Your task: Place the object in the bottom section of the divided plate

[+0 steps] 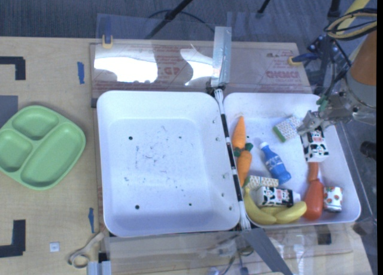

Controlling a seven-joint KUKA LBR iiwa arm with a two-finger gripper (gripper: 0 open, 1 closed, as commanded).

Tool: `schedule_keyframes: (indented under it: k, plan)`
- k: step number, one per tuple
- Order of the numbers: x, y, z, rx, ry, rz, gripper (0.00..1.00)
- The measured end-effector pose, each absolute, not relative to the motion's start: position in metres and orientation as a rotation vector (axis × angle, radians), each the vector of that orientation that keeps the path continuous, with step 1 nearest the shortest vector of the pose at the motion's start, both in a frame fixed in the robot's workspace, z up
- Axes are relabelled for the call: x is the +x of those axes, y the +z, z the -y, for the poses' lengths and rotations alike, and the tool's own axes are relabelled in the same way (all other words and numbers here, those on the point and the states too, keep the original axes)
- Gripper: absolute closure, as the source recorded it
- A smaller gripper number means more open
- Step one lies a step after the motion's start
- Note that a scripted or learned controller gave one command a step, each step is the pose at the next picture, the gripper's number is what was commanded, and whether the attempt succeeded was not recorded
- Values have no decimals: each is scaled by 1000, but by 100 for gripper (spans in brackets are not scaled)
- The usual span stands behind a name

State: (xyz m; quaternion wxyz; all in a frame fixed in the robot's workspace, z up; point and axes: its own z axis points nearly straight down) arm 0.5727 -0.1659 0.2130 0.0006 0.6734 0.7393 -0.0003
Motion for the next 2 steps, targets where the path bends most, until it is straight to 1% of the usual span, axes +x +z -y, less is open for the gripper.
schedule_keyframes:
  k: [1,2]
  plan:
    - [625,185,78,2045,3,-2382,100]
    - [625,215,34,2599,1,-1764,100]
